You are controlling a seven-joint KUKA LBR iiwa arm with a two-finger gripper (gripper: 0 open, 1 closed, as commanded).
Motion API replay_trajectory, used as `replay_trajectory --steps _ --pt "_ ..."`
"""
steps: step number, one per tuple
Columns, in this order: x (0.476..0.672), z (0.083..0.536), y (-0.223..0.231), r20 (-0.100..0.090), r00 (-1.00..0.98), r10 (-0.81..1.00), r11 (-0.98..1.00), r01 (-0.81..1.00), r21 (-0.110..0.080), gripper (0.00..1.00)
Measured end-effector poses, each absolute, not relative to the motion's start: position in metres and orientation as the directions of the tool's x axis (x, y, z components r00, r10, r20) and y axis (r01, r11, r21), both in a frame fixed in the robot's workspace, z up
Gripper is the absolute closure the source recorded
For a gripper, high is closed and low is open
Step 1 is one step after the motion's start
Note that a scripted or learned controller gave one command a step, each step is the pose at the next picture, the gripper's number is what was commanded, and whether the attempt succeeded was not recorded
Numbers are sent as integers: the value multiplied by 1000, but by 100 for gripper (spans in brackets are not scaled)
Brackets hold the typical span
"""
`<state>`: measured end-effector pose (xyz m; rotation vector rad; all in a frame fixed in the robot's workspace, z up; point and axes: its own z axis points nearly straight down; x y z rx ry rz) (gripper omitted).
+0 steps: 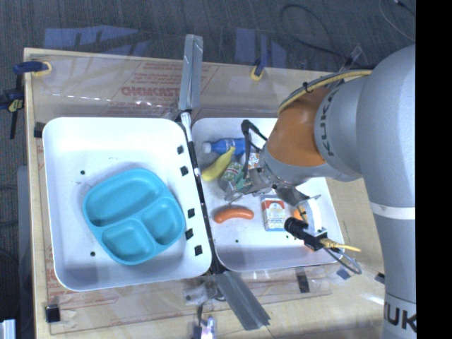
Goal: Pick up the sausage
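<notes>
L bin has the light-blue three-compartment plastic plate; in the R white bin the short orange-red sausage lies flat nr the divider, w/ a yellow banana and blue bottle above it and a small red-and-white carton just beside it on the R. My end effector hangs over clutter above the sausage; can't tell its state, wrist blocks it. Risk, imo: coming down here I'd land on clutter or nudge the carton, and the round sausage could roll or slip out.

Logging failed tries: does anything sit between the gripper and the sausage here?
Nothing visible does. The sausage lies on bare bin floor just below and left of the gripper; the banana and small carton lie off to the sides.
</notes>
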<state>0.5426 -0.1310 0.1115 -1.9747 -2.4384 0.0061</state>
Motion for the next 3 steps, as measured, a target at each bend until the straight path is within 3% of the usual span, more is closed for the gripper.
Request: replay_trajectory --steps 1,2,3 --pt "543 112 -131 0 -208 978 208 978 -5 0" --pt "485 93 -123 -10 -236 972 236 972 2 0" --pt "486 102 -122 -6 -243 970 243 970 1 100"
